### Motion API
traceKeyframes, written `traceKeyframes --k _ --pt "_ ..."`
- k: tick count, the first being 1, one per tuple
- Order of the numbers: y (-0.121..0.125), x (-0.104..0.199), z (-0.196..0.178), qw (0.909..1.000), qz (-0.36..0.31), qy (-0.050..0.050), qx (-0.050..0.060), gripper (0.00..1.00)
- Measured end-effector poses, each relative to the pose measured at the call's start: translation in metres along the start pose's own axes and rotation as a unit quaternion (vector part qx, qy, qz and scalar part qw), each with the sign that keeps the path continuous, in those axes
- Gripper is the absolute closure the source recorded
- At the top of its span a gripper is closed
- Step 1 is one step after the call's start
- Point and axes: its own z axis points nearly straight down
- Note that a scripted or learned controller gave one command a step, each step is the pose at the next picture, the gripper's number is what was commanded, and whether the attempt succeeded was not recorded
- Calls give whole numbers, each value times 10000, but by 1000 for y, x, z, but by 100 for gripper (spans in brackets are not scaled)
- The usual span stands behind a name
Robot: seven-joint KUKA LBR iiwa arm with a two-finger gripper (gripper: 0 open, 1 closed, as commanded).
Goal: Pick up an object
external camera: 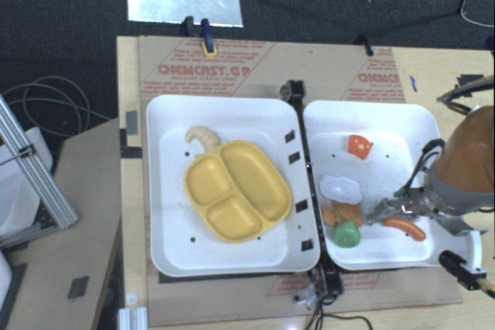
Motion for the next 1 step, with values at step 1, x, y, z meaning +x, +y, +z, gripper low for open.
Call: traceKeyframes --k 1 --pt "69 19 -2 10000 -60 -17 -70 0"
